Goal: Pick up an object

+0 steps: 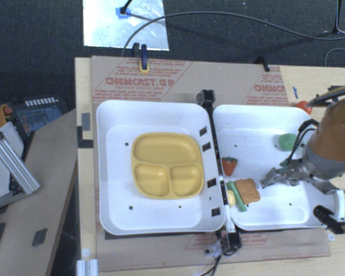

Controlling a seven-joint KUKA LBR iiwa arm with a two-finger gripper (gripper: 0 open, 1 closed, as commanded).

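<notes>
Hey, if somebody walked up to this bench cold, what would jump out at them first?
Probably the yellow tray, sitting alone in the left bin. Next, the arm reaching in from the right over the right bin, where a strawberry and a sandwich lie near the divider and a green piece sits further right.

Two white bins [112, 171], one yellow divided tray [167, 164], one strawberry [229, 165], one green round piece [287, 141], one sandwich-like toy [245, 192].
</notes>
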